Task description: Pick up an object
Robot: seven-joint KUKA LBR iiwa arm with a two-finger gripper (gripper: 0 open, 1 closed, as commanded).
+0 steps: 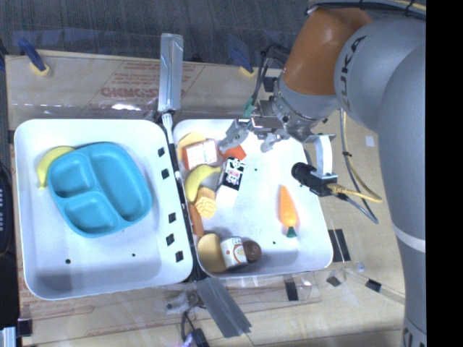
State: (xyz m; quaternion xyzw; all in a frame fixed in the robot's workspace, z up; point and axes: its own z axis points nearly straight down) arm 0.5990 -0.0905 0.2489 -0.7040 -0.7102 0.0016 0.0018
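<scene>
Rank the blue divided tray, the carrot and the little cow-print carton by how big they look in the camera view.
1. blue divided tray, by far the largest.
2. carrot.
3. cow-print carton, though it looks close to the carrot in size, so that order is unsure.

A blue divided plate lies in the left bin, partly covering a yellow banana.

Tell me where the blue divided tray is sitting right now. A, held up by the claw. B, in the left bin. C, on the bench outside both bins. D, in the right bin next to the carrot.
B: the blue divided tray lies flat in the left bin, partly over a yellow banana, while the carrot lies in the right bin.
</scene>
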